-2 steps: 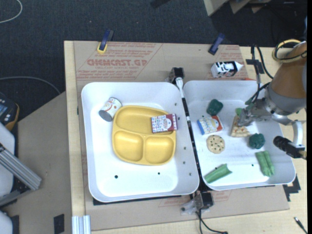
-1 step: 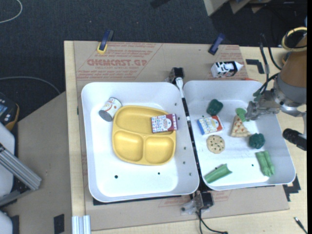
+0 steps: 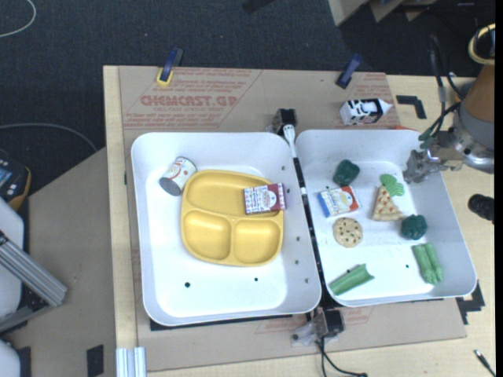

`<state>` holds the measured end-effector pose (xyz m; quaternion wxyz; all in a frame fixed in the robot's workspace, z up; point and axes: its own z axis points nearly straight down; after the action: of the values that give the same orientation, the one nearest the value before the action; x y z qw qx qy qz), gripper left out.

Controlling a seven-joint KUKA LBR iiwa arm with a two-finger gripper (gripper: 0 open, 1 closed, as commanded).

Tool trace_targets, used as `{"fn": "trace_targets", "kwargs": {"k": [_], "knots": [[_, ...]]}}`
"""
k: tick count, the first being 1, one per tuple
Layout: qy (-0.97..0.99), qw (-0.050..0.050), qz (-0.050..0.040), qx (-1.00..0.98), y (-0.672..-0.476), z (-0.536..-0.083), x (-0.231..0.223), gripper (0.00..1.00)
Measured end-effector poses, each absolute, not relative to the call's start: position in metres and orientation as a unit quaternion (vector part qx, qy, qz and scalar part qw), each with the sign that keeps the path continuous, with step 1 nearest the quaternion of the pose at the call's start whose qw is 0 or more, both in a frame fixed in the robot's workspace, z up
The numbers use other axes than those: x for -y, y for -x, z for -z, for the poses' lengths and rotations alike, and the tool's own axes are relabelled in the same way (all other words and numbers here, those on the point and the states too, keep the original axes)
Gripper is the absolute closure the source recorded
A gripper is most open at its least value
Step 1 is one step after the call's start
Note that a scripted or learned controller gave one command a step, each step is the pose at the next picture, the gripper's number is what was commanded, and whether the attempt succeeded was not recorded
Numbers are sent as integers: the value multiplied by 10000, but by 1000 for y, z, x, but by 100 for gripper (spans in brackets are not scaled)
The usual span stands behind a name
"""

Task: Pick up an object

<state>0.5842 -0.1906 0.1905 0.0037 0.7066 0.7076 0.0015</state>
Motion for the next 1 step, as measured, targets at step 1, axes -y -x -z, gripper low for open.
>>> {"fn": "trace_targets", "kwargs": {"k": [1], "knots": [[-7066, 37, -15, -7076, -586, -228, 191, 100]]}}
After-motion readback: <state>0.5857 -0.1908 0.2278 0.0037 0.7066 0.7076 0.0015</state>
